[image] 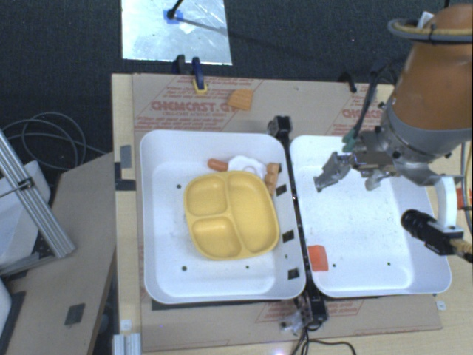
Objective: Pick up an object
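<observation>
Glossy yellow plastic tray; smooth white plastic bins.

The arm is cut off by the top and right edges, so its upper links go unseen. The tool hangs over the right bin, yet its tips are too small and blurred to read — open or closed cannot be told. In the left bin, the yellow divided tray hides part of a white object (its shape is unclear). A metal frame runs off the left edge.
</observation>
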You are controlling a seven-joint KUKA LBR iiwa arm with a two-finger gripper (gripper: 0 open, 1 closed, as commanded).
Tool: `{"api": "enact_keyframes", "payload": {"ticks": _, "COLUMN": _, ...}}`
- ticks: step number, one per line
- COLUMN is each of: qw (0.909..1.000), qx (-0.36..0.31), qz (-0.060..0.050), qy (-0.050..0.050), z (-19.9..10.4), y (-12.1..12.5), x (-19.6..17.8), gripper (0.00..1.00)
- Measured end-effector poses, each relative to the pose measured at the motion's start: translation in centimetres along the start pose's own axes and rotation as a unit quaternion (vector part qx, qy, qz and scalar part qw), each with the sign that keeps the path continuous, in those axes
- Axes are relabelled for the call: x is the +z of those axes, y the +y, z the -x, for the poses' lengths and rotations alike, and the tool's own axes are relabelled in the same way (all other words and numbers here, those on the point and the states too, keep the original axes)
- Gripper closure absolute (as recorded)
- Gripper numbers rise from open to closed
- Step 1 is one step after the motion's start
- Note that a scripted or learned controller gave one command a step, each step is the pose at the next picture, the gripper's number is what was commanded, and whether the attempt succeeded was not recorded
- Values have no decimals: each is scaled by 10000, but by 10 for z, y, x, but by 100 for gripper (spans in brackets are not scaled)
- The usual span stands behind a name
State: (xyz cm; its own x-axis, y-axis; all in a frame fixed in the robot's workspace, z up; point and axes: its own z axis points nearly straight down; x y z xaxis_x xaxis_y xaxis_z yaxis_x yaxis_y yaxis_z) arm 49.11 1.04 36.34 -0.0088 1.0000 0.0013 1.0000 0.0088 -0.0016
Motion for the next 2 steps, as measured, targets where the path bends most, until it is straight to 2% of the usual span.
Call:
{"api": "enact_keyframes", "payload": {"ticks": 1, "qw": 10000, "qx": 41, "qz": 29, "qy": -13, "z": 67, "y": -5, "x": -72, "gripper": 0}}
{"api": "enact_keyframes", "payload": {"ticks": 2, "qw": 10000, "qx": 27, "qz": -14, "qy": 7, "z": -5, "y": -5, "x": 177, "gripper": 0}}
